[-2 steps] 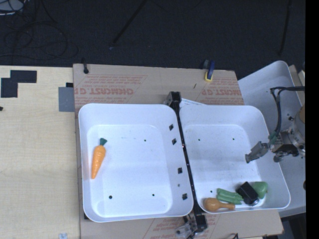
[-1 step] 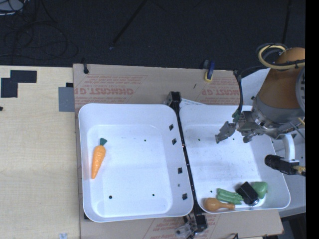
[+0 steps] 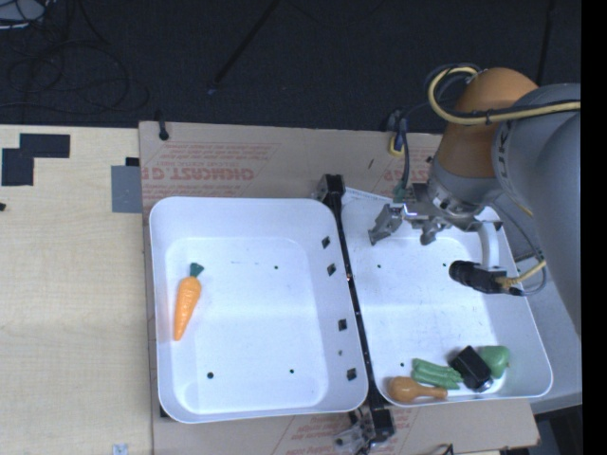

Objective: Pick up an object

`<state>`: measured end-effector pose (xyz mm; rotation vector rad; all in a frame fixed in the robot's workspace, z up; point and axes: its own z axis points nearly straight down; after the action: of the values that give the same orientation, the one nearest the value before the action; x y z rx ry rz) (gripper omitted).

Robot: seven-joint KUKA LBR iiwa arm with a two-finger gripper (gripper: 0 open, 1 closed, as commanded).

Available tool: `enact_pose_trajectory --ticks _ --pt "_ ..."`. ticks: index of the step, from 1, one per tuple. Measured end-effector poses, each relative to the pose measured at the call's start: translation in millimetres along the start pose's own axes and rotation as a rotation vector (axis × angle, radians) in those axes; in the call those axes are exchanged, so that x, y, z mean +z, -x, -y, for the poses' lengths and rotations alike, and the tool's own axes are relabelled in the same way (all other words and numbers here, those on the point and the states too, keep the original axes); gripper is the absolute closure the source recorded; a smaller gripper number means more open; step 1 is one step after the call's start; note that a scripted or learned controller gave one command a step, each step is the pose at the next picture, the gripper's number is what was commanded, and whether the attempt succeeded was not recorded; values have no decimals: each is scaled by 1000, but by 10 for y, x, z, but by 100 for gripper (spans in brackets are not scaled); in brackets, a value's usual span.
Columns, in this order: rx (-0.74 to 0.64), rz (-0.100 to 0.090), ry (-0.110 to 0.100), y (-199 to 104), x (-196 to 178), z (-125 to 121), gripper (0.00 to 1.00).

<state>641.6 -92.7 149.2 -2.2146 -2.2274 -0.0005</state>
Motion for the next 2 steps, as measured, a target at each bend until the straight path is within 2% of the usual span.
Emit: enact_pose_trajectory --ticks 1,2 --pt "2 1 -4 23 -125 27 100" --pt "2 -1 1 -489 -396 -29 100"
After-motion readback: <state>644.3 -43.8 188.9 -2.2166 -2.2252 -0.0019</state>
